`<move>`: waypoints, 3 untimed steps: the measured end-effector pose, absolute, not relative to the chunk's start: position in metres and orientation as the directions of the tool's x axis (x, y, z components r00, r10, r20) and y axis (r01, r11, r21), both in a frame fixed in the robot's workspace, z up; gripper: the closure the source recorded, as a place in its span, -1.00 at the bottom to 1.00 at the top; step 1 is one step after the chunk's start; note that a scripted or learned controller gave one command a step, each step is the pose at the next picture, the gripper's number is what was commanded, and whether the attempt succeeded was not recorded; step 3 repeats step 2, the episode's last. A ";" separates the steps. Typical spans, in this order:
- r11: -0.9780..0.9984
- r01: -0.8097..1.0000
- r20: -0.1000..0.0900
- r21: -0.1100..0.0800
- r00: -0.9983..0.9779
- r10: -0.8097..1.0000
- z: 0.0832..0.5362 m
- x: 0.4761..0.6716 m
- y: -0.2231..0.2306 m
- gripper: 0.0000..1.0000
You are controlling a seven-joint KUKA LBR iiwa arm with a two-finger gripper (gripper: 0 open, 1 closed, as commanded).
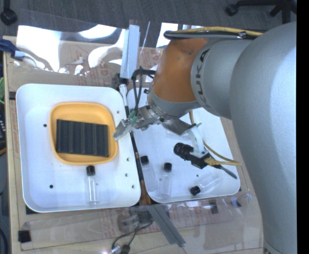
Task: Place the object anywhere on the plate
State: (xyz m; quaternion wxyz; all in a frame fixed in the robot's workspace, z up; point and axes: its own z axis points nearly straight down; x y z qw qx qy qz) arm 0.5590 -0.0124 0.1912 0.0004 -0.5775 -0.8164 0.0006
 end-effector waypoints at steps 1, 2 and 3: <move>0.256 0.967 0.000 -0.002 -0.256 0.967 0.198 0.587 -0.067 -1.00; 0.336 0.942 0.000 0.001 -0.336 0.942 0.246 0.646 -0.099 -1.00; 0.336 0.942 0.000 0.001 -0.336 0.942 0.246 0.646 -0.099 -1.00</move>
